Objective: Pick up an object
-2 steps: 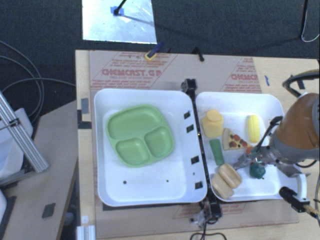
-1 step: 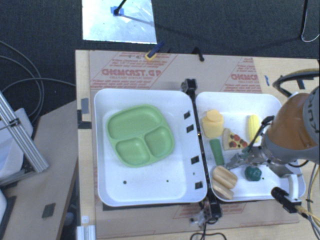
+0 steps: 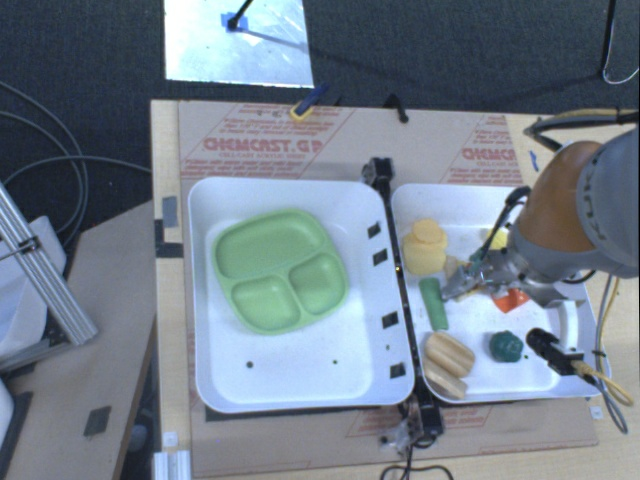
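Hand (image 3: pixel 462 284) low in right bin (image 3: pixel 470 200), beside green stick (image 3: pixel 433 303) and yellow cup (image 3: pixel 425 245); finger state cannot be told. Stick looks light, rigid, smooth, likely slippery; best pinched across its narrow middle.

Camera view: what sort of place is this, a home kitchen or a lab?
Most likely a robotics lab bench, not a kitchen: two white bins sit side by side on a cardboard sheet, loose cables trail over dark carpet, and the arm reaches over toy food like the yellow piece.
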You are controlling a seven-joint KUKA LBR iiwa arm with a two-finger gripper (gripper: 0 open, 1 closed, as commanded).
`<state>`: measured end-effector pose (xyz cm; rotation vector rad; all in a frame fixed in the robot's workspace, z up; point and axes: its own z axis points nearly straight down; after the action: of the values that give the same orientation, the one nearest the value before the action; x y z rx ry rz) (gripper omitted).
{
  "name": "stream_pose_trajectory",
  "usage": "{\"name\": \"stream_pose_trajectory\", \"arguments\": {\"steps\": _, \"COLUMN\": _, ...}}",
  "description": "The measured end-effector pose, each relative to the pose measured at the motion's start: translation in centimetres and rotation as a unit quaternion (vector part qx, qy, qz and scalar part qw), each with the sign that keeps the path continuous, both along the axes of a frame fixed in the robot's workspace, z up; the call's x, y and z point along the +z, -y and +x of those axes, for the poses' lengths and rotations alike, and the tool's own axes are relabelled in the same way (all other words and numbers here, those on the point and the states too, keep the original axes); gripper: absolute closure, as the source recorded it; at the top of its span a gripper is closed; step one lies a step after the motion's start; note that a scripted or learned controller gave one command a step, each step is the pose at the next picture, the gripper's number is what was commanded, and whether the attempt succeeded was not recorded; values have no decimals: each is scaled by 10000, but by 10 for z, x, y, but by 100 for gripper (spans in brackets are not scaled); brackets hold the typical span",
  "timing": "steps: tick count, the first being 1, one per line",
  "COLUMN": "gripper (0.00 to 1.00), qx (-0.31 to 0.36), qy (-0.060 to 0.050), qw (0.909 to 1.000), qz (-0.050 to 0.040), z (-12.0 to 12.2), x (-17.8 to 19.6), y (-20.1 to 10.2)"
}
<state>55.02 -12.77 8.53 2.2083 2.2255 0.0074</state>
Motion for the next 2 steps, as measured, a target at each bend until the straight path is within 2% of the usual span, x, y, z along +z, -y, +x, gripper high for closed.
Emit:
{"name": "stream_pose_trajectory", "arguments": {"steps": 1, "gripper": 0, "qx": -21, "qy": -28, "qw": 10000, "qz": 4, "z": -3, "x": -1, "y": 1}}
{"name": "stream_pose_trajectory", "arguments": {"steps": 2, "gripper": 0, "qx": -10, "qy": -14, "qw": 10000, "qz": -10, "z": 23, "x": 0, "y": -45}}
